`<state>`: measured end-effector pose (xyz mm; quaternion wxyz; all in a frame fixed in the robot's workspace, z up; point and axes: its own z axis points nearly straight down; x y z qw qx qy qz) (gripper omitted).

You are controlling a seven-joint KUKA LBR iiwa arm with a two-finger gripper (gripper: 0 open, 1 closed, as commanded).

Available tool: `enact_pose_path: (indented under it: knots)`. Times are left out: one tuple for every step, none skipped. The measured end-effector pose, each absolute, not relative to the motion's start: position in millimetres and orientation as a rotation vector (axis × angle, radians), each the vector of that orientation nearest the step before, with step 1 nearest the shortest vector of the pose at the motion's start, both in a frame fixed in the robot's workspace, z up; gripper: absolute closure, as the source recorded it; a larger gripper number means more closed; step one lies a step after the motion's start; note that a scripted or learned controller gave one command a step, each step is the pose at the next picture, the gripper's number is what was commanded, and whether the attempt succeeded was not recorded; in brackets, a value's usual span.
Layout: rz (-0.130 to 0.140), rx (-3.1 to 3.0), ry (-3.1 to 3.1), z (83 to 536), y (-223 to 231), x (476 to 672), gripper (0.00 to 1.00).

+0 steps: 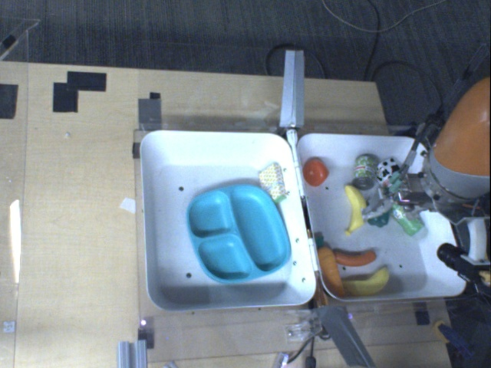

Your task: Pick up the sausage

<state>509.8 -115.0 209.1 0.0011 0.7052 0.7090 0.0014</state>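
The sausage is a short reddish-brown link lying flat near the front of the right bin. It sits between an orange carrot on its left and a yellow banana just in front of it. My gripper hangs low over the middle of the right bin, behind and to the right of the sausage and apart from it. It is beside a second yellow banana and a green item. The grey arm with its orange band comes in from the right.
A red tomato, a small can and a black-and-white ball sit at the back of the right bin. The left bin holds a blue divided plate and a small patterned item. A metal post stands between the bins.
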Motion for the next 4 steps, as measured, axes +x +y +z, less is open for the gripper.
enact_pose_path:
  knots:
    - [0.005,2.273,2.166,153.0,-114.6,583.3,0.00]
    - [0.006,2.373,2.053,100.0,-117.0,530.1,0.00]
    - [0.019,2.207,2.215,90.3,-127.8,493.0,0.00]
    - [0.015,2.212,2.208,90.0,-103.7,492.0,0.00]
